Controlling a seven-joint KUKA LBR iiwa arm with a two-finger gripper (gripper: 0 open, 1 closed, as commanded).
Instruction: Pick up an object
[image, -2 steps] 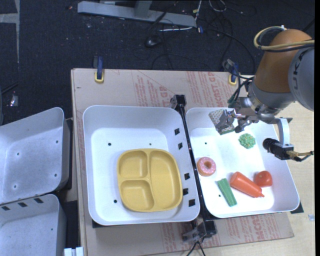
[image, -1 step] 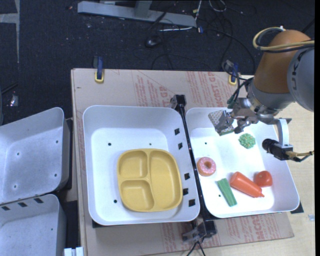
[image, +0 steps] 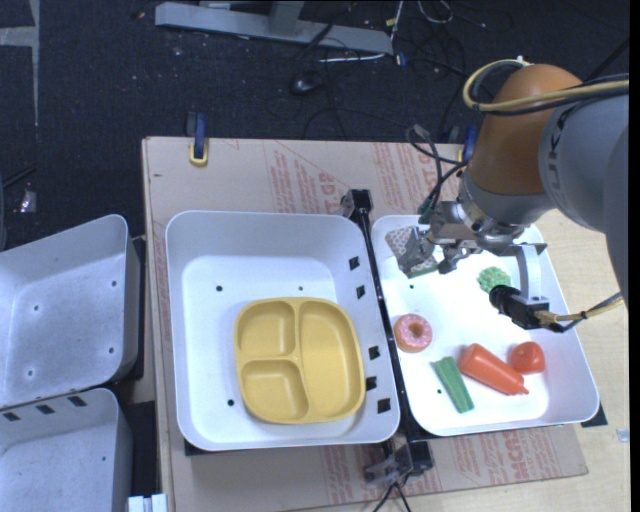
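Observation:
My gripper (image: 422, 256) hangs over the far left corner of the right bin (image: 570, 400), below the grey arm's orange band. Nothing can be made out in its grasp. In that bin lie a pink ring donut (image: 412, 332) by the left wall, a green stick (image: 453, 384), an orange carrot (image: 490, 368) and a red tomato (image: 527, 356) toward the front. A small green leafy piece (image: 493, 278) rests just right of the gripper. The donut is a short way in front of the gripper.
The left bin (image: 190, 300) holds a yellow divided plate (image: 298, 360). A black divider (image: 378, 310) runs between the bins. A black part with a cable (image: 515, 305) sticks out from the arm over the right bin. Grey trays (image: 60, 300) stand at the far left.

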